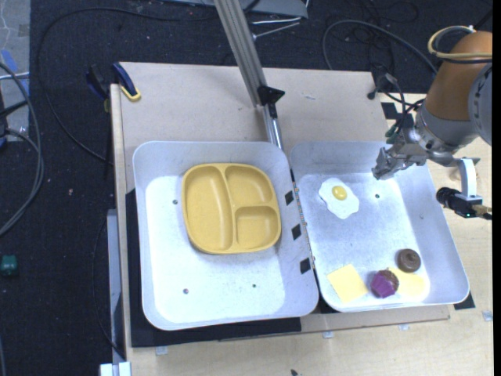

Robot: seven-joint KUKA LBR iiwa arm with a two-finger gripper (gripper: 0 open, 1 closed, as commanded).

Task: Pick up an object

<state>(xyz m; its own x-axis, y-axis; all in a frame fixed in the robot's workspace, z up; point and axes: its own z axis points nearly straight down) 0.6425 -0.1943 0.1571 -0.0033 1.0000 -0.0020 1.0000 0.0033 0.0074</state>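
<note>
From my remote station I cannot tell whether the gripper (386, 165) is released or clenched; its tip is too small and dark to resolve. I see nothing between its tips. It sits over the far edge of the right bin (438, 233), toward that bin's far right corner. Behind it the grey arm (458, 84) with its orange band rises out past the bench's right edge.

Contents of the right bin, as I read them:
- A fried egg (339, 197) lies in the far left part, near the gripper but apart from it.
- A brown doughnut (408, 260) lies near the near right corner.
- A purple object (383, 283) lies along the near edge, just beside the doughnut.
- A yellow square slice (347, 283) lies along the near edge, just left of the purple object.

The left bin (164, 288) carries a yellow divided plate (232, 207) in its far half, with three compartments.
</note>
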